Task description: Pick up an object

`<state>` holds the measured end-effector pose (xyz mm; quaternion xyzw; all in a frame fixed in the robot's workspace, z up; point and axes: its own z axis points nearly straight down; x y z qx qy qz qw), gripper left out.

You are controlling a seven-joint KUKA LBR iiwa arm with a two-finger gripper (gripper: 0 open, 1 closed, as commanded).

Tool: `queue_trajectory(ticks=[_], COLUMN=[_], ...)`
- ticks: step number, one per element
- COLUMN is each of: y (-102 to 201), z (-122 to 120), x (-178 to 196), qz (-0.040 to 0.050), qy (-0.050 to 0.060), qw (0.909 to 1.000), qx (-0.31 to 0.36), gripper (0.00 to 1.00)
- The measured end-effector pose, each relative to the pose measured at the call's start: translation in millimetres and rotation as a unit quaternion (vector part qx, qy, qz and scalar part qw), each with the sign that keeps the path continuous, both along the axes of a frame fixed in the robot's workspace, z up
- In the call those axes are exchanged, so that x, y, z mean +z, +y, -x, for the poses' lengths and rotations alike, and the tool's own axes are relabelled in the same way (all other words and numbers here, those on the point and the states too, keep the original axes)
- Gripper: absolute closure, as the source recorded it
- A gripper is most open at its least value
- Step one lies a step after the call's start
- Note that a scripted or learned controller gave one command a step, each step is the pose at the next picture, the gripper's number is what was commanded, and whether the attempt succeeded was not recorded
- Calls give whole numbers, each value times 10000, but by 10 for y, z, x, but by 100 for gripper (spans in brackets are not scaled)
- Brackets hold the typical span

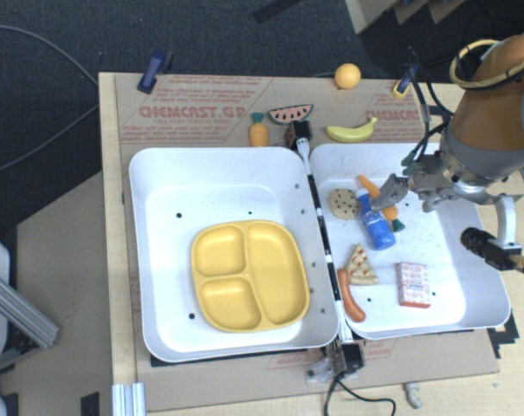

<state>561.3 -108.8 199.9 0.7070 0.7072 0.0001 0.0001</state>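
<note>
My gripper (398, 189) hangs over the upper middle of the right bin (478, 306), reaching in from the right under the grey wrist and orange band. Its tip is right beside an orange carrot (368, 185) and just above a blue bottle (377, 226) lying on the bin floor. A round cookie (341, 202) sits to the left of the bottle. Lower down lie a pizza slice (359, 265), a red sausage (350, 295) and a pink wafer block (413, 284). Nothing is seen lifted off the floor.
The left bin (158, 198) holds a yellow divided plate (249, 274). Behind the bins on the cardboard lie a banana (352, 131), a watermelon slice (291, 112), a small orange toy (259, 133) and an orange ball (347, 75). A black part of the arm (487, 245) overhangs the right bin's right side.
</note>
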Motion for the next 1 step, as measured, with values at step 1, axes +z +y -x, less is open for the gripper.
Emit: queue_trajectory(ticks=[1], y=[31], z=[206], x=[-1156], qz=[0], qy=[2], qw=[10000], qx=[-6], gripper=[0])
